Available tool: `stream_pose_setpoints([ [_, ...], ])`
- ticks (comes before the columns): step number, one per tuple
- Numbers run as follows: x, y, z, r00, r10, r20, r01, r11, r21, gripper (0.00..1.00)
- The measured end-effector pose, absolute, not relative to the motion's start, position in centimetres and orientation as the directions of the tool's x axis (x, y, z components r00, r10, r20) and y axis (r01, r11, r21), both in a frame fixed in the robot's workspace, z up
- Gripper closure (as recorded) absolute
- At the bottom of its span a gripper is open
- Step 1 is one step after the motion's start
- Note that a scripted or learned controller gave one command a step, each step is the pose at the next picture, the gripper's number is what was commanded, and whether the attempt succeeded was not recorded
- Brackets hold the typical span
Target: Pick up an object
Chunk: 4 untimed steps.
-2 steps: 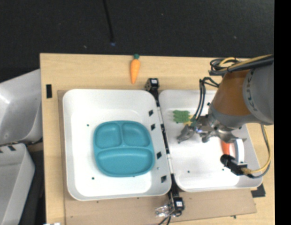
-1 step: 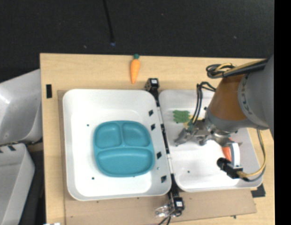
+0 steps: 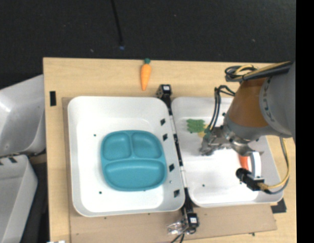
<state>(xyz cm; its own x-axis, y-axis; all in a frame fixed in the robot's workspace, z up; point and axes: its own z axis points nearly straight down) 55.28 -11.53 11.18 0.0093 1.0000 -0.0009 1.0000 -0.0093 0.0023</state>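
The arm reaches in from the right over the right bin (image 3: 218,191). Its gripper (image 3: 209,146) hangs low near the bin's middle. Just up and left of the gripper lies a small green leafy toy (image 3: 195,125), with a yellow bit at its right edge. A red-orange object (image 3: 244,161) peeks out below the wrist, mostly hidden by the arm. On the wooden bench behind the bins rests an orange toy carrot (image 3: 145,75).
The left bin (image 3: 81,135) holds a teal divided plate (image 3: 133,159) in its middle. Black clips line the seam between the two bins. Cables loop around the arm's wrist at the right. The bench ends in a dark floor behind.
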Motion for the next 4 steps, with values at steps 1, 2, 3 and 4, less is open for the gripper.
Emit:
stream_pose_setpoints([
  [1,55.9,-11.3,17.5,-0.003,1.000,-0.001,1.000,0.003,0.007,1.00],
  [2,56.0,-11.4,21.5,-0.003,1.000,-0.001,1.000,0.003,0.006,1.00],
  [3,58.2,-5.8,21.6,-0.008,1.000,0.001,1.000,0.008,0.003,1.00],
  [4,61.4,-1.4,21.5,-0.007,1.000,0.001,1.000,0.007,0.003,1.00],
])
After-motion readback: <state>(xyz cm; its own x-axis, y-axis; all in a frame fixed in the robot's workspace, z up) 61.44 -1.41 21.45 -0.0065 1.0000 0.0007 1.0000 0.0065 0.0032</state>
